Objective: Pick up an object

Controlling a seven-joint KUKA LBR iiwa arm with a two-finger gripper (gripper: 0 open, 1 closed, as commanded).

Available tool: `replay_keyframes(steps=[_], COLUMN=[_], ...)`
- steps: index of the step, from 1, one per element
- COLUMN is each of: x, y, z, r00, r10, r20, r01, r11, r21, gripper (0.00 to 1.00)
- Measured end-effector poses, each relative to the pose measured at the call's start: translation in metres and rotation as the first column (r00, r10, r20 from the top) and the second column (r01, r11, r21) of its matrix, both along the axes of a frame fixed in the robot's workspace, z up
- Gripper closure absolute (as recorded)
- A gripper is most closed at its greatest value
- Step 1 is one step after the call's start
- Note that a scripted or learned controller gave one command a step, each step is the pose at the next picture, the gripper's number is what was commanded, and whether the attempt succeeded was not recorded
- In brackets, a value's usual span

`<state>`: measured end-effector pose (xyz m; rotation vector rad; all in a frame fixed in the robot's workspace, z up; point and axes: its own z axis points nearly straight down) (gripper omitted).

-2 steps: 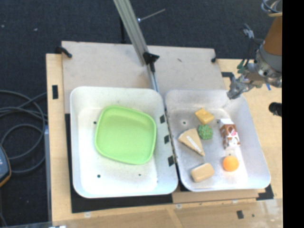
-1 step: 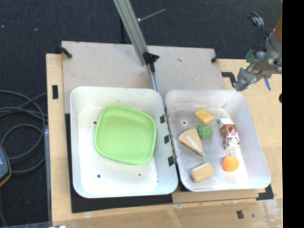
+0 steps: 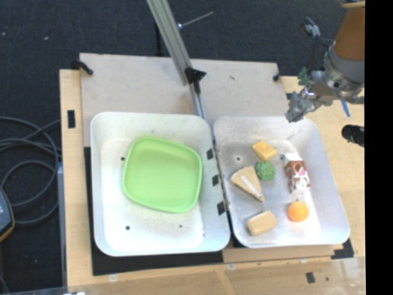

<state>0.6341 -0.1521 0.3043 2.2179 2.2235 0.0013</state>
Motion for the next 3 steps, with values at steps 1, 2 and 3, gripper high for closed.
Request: replay_keyframes(steps=[1,2,3], x=[-0.008,-0.016,-0.019], y=[0.048,0.106,0.164], z=[-0.018,-0.033,-0.031], r00=[1.000,1.000,1.000], r10=[0.001,0.001,0.002], r20=[-0.002,-0.001,0.000], r01=[-0.001,-0.001,-0.002], r11=[1.000,1.000,1.000], r21=[0.001,0.001,0.001], gripper=[1.00,1.00,1.00])
